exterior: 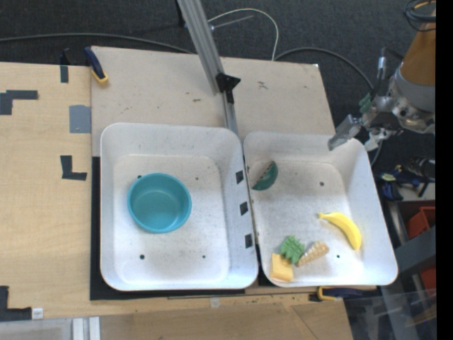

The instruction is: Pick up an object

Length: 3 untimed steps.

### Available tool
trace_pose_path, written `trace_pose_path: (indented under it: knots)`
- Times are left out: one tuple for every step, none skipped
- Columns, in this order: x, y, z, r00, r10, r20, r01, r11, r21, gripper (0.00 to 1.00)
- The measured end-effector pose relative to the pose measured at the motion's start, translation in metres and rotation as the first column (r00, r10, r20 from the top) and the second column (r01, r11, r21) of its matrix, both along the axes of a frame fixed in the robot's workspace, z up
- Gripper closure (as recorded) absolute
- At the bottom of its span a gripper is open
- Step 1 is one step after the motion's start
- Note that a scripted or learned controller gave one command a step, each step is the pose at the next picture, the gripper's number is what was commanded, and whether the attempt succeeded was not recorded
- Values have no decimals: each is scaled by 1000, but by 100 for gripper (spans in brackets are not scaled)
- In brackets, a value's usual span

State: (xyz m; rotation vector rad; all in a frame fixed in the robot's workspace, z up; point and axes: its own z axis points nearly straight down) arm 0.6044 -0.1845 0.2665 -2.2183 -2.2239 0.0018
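Right bin (368,190) taken as landmark throughout. The gripper (352,134) is seen above the bin's far right corner, just over the rim, with nothing between its fingers; the grey fingers appear spread, one reaching left over the rim, the other shorter and pointing down toward the bin, so the claw is read as released.

The arm (417,69) is brought in from the right edge of the bin, wrist high, orange band uppermost, forearm tilted down and inward.

No object is yet grasped. The toy banana (342,228) is judged the nearest candidate: it lies on the bin floor toward the right wall, below the gripper in the view and well apart from it. Its long axis is set diagonally, from upper left to lower right, stem end toward the bin's middle.

Other contents are noted: a dark green piece (265,176) against the bin's left wall; a green leafy piece (291,248), a tan cone-like piece (313,253) and a yellow block (281,268) clustered near the front edge. A teal bowl (159,202) is seen in the left bin (113,154).

A descent toward the near side and a wrist turn across the banana's axis would be called for.
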Motion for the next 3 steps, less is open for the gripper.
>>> trace_pose_path:
  knots:
    - [0,0,0,1000,0,0,0,1000,0,0]
    - [8,0,-49,1000,0,-5,0,1000,0,0]
    - [6,-2,-93,1000,-1,-5,1,1000,0,0]
